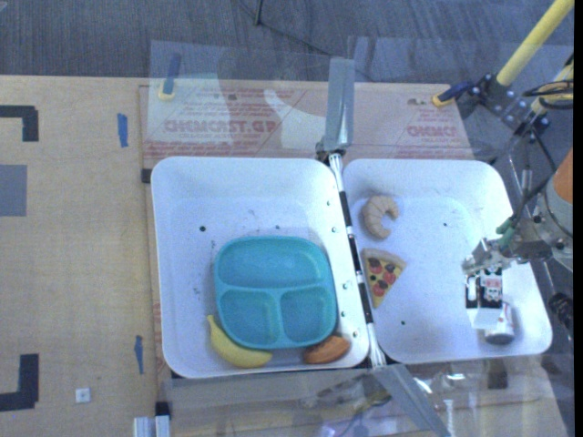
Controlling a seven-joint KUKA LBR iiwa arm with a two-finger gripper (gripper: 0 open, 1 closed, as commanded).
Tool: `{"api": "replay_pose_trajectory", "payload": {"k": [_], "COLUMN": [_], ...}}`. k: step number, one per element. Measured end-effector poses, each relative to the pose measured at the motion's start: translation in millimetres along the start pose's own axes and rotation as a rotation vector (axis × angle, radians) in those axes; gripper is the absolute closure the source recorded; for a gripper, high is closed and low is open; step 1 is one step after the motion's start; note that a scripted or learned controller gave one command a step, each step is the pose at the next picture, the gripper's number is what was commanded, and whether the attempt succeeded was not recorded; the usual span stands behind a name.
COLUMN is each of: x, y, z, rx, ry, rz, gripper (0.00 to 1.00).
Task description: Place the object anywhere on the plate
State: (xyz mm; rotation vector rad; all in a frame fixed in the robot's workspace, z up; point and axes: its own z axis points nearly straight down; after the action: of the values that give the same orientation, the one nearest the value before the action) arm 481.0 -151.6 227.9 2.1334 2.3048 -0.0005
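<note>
While the claw (489, 289) hangs low over the right bin's (437, 335) right side, how far it is open cannot be told, and nothing shows between its fingers. A croissant (379, 216) and a pizza slice (381, 277) lie near that bin's left wall. The teal plate (273, 291) sits in the left bin (191, 244), with a banana (235, 348) and an orange piece (326, 350) touching its front edge.

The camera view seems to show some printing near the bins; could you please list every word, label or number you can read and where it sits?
Red printing on the clear panel behind the left bin: appears mirrored and too blurred to read.
Red printing on the clear panel behind the right bin: also mirrored and too blurred to read.
Small white tag on the bench: too small to read.
Nothing else legible.
</note>
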Motion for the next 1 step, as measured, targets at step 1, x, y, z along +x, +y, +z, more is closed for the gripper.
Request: {"api": "replay_pose_trajectory", "payload": {"k": [1], "x": [59.9], "y": [55.5], "z": [39.0], "rx": [0.000], "ry": [0.000], "rz": [0.182], "gripper": [1.00]}}
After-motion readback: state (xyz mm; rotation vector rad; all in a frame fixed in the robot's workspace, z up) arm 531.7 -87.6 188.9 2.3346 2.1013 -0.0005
